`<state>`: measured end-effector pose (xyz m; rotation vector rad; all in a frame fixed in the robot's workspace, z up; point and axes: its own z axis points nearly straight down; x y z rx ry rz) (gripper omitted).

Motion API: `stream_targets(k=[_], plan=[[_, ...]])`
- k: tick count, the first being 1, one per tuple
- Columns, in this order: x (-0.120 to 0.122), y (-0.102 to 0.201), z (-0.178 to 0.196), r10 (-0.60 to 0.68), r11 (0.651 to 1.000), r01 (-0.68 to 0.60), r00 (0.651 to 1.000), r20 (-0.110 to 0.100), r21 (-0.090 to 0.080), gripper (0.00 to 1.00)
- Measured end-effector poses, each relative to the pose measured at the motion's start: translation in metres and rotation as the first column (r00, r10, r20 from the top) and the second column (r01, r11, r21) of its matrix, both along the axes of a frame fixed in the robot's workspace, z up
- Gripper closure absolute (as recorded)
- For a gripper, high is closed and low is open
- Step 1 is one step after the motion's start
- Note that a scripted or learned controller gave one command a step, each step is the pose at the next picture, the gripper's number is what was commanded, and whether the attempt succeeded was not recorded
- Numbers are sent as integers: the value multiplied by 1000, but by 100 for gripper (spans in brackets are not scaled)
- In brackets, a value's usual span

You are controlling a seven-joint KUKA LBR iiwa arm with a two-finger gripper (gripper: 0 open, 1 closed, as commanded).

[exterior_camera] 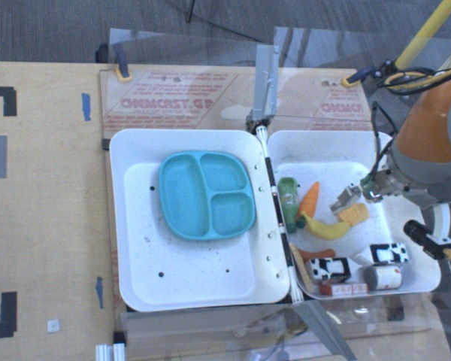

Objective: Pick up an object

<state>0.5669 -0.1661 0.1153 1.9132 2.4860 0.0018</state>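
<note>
My gripper (348, 198) hangs low over the middle of the right bin (327, 150), reaching in from the right. Just below it lies a flat orange-yellow piece (355, 214), very close to the gripper's tip; contact is unclear. A yellow banana (327, 229) lies to the lower left of that piece. An orange carrot (309, 198) and a green bottle (288, 200) lie further left, near the bin's left wall. I see nothing held in the gripper.
Along the right bin's front lie two black-and-white toy cars (330, 267) (388, 253) and a small white can (382, 277). The left bin (135, 224) holds a teal divided plate (207, 195). A clamp post (265, 89) stands behind the bins.
</note>
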Motion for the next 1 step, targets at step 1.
stream_targets(k=[1], plan=[[-31,-18,-27,-15,1000,15,1000,5,0,0]])
